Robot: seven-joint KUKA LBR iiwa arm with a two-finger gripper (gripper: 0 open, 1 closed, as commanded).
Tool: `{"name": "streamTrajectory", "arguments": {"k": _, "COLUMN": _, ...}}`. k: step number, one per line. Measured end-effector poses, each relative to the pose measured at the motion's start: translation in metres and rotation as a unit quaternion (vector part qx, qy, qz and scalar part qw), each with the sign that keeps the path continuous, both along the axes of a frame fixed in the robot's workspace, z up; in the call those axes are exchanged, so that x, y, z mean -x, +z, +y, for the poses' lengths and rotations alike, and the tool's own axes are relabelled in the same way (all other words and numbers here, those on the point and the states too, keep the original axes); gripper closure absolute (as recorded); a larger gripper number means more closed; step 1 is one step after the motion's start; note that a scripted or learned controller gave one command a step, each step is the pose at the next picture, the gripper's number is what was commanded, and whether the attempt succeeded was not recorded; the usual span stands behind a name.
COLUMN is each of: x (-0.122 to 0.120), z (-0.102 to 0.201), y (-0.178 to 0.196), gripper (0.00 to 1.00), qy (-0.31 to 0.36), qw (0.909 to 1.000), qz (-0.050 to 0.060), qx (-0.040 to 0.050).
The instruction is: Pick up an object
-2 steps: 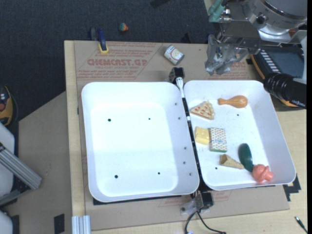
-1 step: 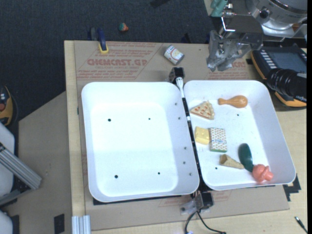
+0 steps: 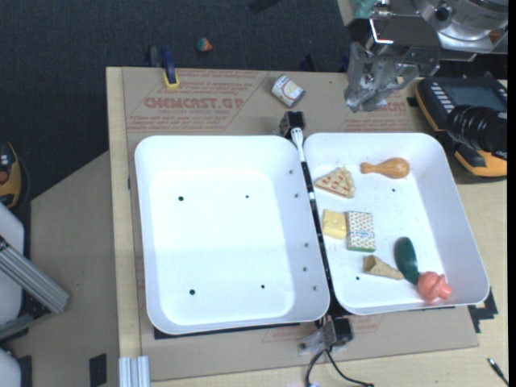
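The right bin (image 3: 451,192) holds several toy foods: a tan drumstick (image 3: 386,167), a pizza slice (image 3: 336,182), a yellow cheese block (image 3: 334,223), a patterned cracker block (image 3: 360,230), a small brown wedge (image 3: 381,268), a dark green vegetable (image 3: 405,258) and a pink piece (image 3: 434,287). My gripper (image 3: 369,95) hangs high above the bench behind the right bin's far edge, away from all the objects. Nothing shows between its fingers.
The left bin (image 3: 161,216) lies beside the right one. A small white box (image 3: 287,90) and a blue-yellow clamp (image 3: 169,68) lie on the board behind the bins. A black and yellow device (image 3: 472,123) sits at the right.
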State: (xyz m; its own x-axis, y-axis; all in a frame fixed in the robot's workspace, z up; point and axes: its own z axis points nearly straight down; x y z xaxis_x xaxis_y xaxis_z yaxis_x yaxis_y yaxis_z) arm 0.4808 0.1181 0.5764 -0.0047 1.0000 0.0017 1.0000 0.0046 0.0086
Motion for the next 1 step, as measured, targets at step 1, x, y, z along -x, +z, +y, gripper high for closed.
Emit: {"name": "streamTrajectory", "arguments": {"k": 1, "x": -0.0004, "z": 0.0006, "y": 0.0106, "gripper": 1.0, "qy": 0.0, "qw": 1.0, "qz": -0.002, "qx": -0.0004}}
